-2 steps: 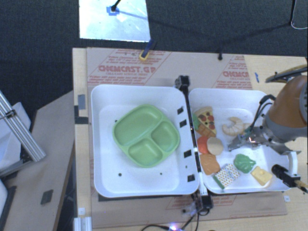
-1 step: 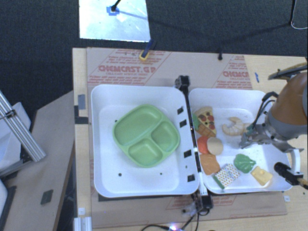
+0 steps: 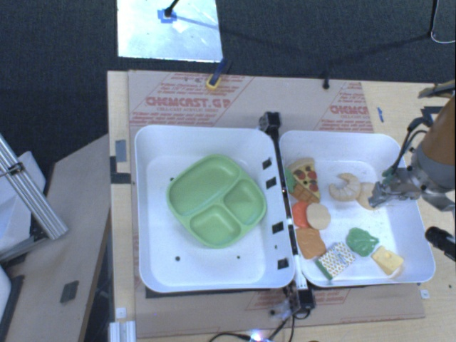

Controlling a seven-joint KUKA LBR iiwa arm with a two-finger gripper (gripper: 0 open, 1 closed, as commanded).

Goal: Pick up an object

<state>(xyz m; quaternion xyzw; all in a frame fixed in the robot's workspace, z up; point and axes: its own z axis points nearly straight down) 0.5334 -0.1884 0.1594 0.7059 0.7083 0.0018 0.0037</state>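
The right bin (image 3: 399, 148) holds several toy foods. A pizza slice (image 3: 305, 177) lies at its left, a pale croissant (image 3: 346, 186) near the middle, a red and cream piece (image 3: 312, 215) below, an orange piece (image 3: 311, 242), a green checked block (image 3: 336, 260), a green leafy piece (image 3: 362, 241) and a yellow cheese wedge (image 3: 387, 260). My gripper (image 3: 381, 194) hangs low over the bin's right side, just right of the croissant and over a tan piece (image 3: 366, 194). The arm comes in from the right edge.
The left bin (image 3: 153, 262) holds a green divided plate (image 3: 216, 200). A black hinge strip (image 3: 279, 191) runs between the bins. A shiny metal sheet (image 3: 168, 20) lies on the dark floor beyond the bench, and a metal rail (image 3: 25, 191) stands at the left.
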